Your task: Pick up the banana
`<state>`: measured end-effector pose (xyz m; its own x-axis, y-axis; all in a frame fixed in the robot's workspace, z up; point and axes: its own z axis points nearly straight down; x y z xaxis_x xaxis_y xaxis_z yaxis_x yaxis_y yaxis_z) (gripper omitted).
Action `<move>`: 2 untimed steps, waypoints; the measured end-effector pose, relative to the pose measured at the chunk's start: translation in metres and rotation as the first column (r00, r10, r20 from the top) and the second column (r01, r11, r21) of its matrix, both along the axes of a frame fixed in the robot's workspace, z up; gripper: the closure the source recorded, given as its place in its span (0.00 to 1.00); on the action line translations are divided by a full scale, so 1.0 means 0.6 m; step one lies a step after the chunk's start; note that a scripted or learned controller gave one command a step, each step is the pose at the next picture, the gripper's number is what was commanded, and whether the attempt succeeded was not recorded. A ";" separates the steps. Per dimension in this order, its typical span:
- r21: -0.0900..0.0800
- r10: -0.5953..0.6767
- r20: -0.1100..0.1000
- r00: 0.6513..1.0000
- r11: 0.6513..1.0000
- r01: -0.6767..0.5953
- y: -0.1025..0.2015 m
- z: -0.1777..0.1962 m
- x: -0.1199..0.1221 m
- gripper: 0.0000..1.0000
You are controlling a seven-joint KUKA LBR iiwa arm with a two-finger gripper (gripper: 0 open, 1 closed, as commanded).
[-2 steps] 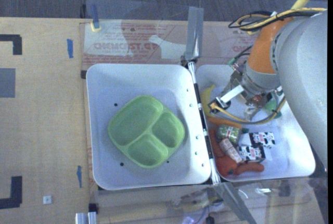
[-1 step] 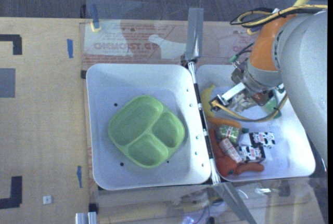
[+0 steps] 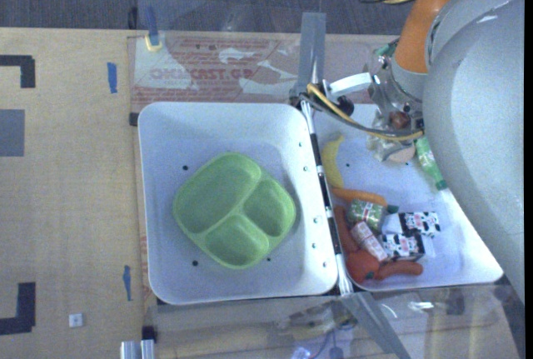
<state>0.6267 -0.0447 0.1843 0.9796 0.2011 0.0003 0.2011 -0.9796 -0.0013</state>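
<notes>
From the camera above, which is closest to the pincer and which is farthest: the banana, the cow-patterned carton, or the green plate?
1. Banana, just left of and below the pincer, right bin.
2. Cow-patterned carton, lower in the same bin.
3. Green plate, left bin.

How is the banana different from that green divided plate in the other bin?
The banana is yellow, slim and curved; the green plate is broad, rounded and split into three compartments. The banana is much smaller than the plate. The banana lies among other items in the right bin, against its left wall, while the plate sits by itself in the left bin. Both rest flat on a white bin floor.
</notes>
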 end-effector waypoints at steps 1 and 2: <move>0.000 0.023 0.001 1.000 1.000 -0.023 0.151 0.134 0.030 1.00; 0.000 0.105 -0.004 0.994 0.994 -0.105 0.231 -0.062 -0.064 1.00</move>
<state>0.5880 0.0937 0.1473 0.9530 0.3028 -0.0032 0.3028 -0.9531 -0.0020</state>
